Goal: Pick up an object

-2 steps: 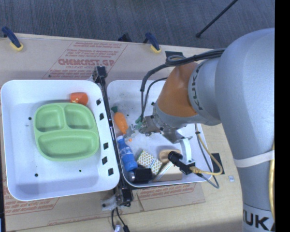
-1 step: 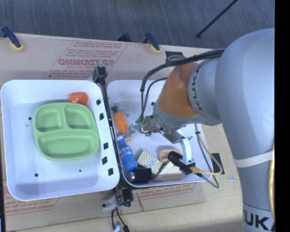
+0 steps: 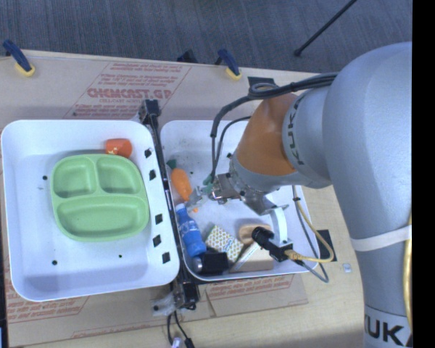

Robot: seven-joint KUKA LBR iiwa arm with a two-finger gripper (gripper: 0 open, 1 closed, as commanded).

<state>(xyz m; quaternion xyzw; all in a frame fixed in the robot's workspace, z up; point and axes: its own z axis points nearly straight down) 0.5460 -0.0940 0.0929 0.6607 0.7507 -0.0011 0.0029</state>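
Several objects crowd the right bin (image 3: 304,227)—carrot (image 3: 180,184) at nine o'clock of the gripper (image 3: 206,192), bottle (image 3: 189,230) at seven; jaw state cannot be told; best descend squarely over one item, clear of neighbours.

One fixed cam above bench, looking down aslant on both bins (image 3: 14,194).

The arm (image 3: 362,143) is bulky and grey, with 1 orange band (image 3: 268,140), black cables (image 3: 235,111) and dark lettering.
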